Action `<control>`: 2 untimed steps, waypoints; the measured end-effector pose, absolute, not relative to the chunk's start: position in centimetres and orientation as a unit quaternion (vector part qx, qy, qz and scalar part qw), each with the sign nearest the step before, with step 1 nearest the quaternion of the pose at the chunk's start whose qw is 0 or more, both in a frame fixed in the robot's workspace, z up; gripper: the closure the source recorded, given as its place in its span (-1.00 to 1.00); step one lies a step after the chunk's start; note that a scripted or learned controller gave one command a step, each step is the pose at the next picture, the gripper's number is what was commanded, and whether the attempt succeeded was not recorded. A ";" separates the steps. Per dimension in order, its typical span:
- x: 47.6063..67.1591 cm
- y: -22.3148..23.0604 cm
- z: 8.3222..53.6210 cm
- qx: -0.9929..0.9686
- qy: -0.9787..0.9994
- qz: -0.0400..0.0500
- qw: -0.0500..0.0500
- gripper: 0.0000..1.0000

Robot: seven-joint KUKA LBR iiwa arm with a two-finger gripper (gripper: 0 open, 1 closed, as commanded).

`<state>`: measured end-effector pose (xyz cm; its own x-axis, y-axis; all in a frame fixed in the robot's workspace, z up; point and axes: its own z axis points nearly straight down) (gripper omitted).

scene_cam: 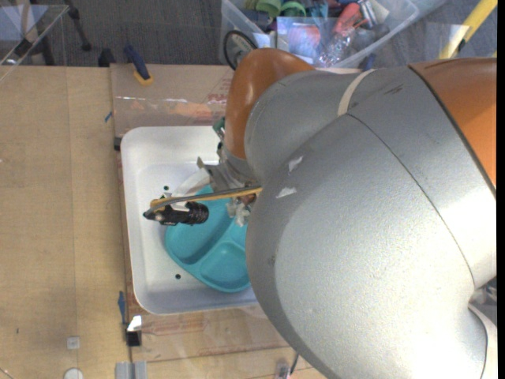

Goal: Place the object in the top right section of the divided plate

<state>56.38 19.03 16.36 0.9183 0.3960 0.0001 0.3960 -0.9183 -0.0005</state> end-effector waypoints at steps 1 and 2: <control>56.4 18.9 17.3 -0.980 -0.201 0.000 0.000 1.00; 50.2 15.4 18.3 -0.981 -0.193 0.003 0.001 1.00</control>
